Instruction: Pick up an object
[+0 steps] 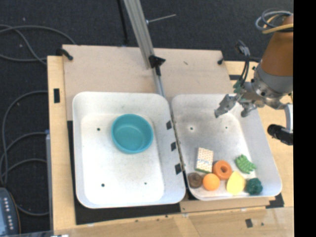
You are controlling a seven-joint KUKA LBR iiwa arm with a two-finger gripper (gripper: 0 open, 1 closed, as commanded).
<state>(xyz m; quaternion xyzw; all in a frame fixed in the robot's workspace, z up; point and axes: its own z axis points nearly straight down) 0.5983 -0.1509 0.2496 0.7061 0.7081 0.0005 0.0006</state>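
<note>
Objects for picking sit clustered at the near edge of the right bin (256,147), none of them lifted yet, so I judge I'm at the approach step with the grasp not yet begun.

Going left to right: the left bin (89,181) holds a teal bowl (132,133), upright, a little toward the far side of its floor. Between the two bins a slanted metal pole (140,28) rises from the desk's far side.

In the right bin, along its near edge, I see a brown ring (195,180) at the near-left corner, a patterned cream block (204,159) just behind it, an orange ball (211,182), an orange ring (222,170), a yellow lemon-like piece (236,183), a light green leafy piece (244,163) and a dark green lump (254,186). They're packed close, several touching.

My gripper (236,106) hangs over the far-right part of that bin, well apart from the cluster. Its fingers look spread, with nothing between them.

Next I'd need to travel toward the near edge, pick one piece with room around it, perhaps the cream block, then descend and close.
</note>
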